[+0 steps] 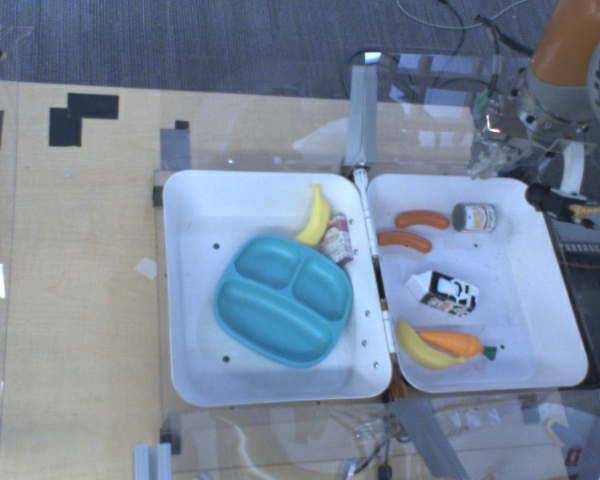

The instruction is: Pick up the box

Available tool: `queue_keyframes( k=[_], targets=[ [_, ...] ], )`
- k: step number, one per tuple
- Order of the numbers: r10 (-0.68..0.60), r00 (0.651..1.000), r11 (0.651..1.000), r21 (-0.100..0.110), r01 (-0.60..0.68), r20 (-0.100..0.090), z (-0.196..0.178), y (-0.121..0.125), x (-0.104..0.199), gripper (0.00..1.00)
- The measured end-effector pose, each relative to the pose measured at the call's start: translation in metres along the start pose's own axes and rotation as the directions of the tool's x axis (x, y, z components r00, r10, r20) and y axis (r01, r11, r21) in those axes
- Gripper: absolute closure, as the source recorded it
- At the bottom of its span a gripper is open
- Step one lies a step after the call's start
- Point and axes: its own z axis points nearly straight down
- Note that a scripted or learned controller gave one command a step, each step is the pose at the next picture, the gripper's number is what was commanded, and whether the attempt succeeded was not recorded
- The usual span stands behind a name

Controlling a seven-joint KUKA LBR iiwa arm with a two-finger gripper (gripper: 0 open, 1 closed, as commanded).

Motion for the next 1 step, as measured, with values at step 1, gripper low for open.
queue_keyframes(
  k=[1],
  targets=[
    [-0.011, 1.000, 1.000, -0.002, 0.011, 0.002, -0.0080, 0.0020, 0.0021, 1.00]
  ],
)
